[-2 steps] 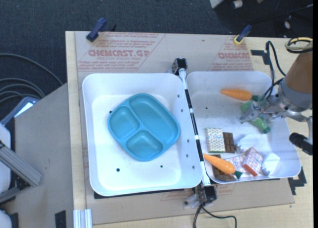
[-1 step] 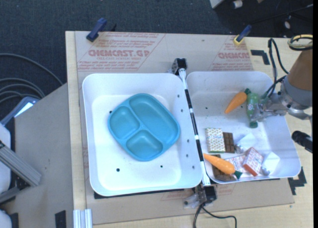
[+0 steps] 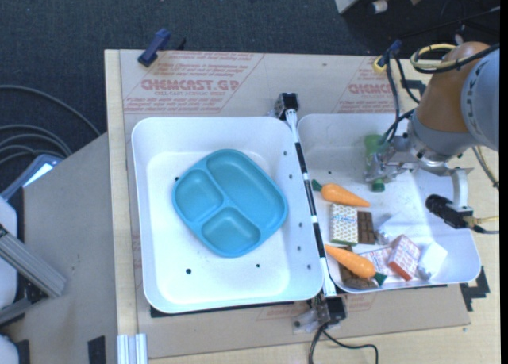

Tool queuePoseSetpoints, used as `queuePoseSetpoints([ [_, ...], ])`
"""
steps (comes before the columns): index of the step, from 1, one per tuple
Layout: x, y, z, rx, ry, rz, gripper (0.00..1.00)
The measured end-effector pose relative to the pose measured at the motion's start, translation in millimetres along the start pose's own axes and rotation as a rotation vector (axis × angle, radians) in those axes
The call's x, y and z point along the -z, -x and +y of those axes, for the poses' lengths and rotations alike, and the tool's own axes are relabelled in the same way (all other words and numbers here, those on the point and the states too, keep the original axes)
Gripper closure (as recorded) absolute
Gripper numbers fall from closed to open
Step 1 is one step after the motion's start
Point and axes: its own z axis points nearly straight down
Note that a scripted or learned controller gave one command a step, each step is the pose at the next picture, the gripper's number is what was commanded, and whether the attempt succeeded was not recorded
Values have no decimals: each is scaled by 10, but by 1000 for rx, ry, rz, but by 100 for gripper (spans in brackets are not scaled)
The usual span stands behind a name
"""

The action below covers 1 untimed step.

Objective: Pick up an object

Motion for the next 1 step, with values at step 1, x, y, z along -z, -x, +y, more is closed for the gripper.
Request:
queuePoseSetpoints([
  [1, 1, -642, -56, 2, 5, 1, 100],
])
